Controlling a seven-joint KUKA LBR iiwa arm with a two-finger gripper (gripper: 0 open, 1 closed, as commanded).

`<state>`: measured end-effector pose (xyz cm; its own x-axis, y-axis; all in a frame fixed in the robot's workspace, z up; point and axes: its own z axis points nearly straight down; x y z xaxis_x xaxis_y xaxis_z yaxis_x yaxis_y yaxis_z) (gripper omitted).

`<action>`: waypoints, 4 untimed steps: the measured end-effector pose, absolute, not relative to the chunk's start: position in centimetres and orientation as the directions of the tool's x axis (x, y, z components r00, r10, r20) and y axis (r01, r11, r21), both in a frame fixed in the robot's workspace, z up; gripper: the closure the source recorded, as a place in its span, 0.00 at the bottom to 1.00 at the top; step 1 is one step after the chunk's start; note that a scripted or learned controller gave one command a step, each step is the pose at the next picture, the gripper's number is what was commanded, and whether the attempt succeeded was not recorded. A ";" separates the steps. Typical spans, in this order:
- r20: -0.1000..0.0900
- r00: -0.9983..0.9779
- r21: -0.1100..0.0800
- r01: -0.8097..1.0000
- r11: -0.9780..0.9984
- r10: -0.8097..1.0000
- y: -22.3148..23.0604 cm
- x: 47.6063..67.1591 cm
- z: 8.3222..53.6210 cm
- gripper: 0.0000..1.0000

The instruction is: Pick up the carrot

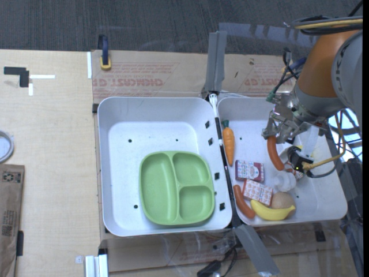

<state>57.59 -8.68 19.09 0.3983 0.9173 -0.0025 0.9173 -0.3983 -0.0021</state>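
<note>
The jaws [281, 133] grip 1 orange-red sausage [274, 153]; the tapered orange carrot [229, 145] lies left; cardboard beyond reads mirrored "CHEMICAL GR" [140, 80].

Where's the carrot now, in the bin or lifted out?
In the bin. The carrot lies flat on the right bin floor along its left wall, green top pointing up-frame; the tool is apart from it, to its right.

A: where's the carrot [229, 145]?

B: right bin [323, 212], against its left wall, pointing toward the near edge. The gripper [278, 133] hangs mid-bin by a sausage [274, 154]. Green plate [176, 187] is in the left bin [115, 131].
</note>
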 end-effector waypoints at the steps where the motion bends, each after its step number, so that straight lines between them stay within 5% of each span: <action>1: -0.005 0.675 -0.004 0.738 -0.675 0.738 -0.4 48.0 23.1 1.00; 2: -0.007 0.638 -0.005 0.770 -0.638 0.770 6.2 47.7 21.3 1.00; 3: -0.003 0.491 -0.003 0.871 -0.491 0.871 3.1 47.7 20.5 1.00; 4: -0.005 0.652 -0.005 0.758 -0.652 0.758 1.5 47.6 19.0 1.00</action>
<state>47.64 1.55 19.01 0.6521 0.7581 -0.0052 0.7581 -0.6521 -0.0049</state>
